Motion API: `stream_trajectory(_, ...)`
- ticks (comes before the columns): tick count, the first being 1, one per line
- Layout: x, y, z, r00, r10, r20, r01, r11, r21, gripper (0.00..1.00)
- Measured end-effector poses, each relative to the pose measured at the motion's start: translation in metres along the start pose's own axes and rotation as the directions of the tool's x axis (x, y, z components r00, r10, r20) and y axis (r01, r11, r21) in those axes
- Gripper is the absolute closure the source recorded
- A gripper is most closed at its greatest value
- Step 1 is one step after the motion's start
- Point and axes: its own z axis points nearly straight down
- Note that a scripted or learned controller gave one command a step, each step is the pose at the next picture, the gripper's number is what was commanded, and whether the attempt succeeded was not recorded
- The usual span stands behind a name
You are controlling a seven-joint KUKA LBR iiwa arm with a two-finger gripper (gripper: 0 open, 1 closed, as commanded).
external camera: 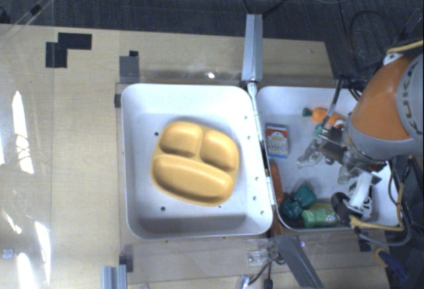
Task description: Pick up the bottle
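Right bin (291, 97) crowded along near edge: green bottle (320, 217), teal lump (299, 199), red stick (275, 183) by divider; carton (277, 140) mid-left; open floor between carton and arm (384, 109)

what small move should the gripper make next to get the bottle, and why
Probably a short shift toward the near edge of the right bin, then down. The gripper hangs over the bin's middle, while the green bottle lies on its side at the near wall, beside a dark green object. Nothing sits between the fingers.
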Motion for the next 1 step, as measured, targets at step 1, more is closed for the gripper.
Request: stream_trajectory(1, -0.0678, 0.0364, 0.0681, 0.967, 0.253, -0.012, -0.253, 0.967, -0.005, 0.0)
